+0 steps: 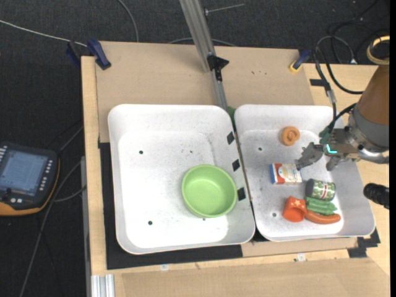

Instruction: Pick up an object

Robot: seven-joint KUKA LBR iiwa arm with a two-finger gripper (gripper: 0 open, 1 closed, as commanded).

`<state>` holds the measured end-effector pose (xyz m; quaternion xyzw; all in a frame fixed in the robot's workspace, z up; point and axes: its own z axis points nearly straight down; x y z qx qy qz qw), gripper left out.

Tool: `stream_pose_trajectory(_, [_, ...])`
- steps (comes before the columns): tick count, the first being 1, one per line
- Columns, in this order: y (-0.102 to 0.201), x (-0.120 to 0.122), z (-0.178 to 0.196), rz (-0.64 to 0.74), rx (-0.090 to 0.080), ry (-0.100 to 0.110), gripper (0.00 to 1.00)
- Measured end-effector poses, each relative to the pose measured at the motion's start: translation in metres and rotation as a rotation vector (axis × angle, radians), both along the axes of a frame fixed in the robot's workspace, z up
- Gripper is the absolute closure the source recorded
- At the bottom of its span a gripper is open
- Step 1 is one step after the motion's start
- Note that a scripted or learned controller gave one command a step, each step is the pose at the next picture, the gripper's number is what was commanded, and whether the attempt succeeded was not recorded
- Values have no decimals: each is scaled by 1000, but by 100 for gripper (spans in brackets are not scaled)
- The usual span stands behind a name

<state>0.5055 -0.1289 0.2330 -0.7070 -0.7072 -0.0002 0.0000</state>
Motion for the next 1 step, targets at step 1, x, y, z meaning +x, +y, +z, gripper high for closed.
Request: stream_pose_trajectory(1, [0,0,0,0,0,0,0])
